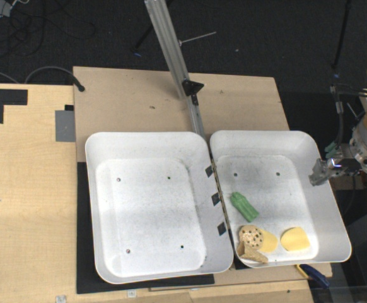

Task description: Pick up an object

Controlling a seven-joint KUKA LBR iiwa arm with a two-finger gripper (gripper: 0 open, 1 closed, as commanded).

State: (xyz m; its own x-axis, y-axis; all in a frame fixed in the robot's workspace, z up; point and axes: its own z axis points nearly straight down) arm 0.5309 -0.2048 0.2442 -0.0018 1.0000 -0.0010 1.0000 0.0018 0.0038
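In the right bin [297, 145] a green oblong object [244, 206] lies near the left wall. Along the bin's front edge sit a spotted tan cookie-like piece [251, 238], a yellow flat piece [268, 241] and a yellow rounded object [294, 239]. My gripper [324, 170] hovers at the right rim of the right bin, well right of and above the objects. Nothing shows between its tips.
The left bin [149, 206] stands beside the right one, with black clips [215, 198] along the shared wall. A metal rail [171, 49] slants up from behind the bins. Wooden board [127, 100] lies behind them.
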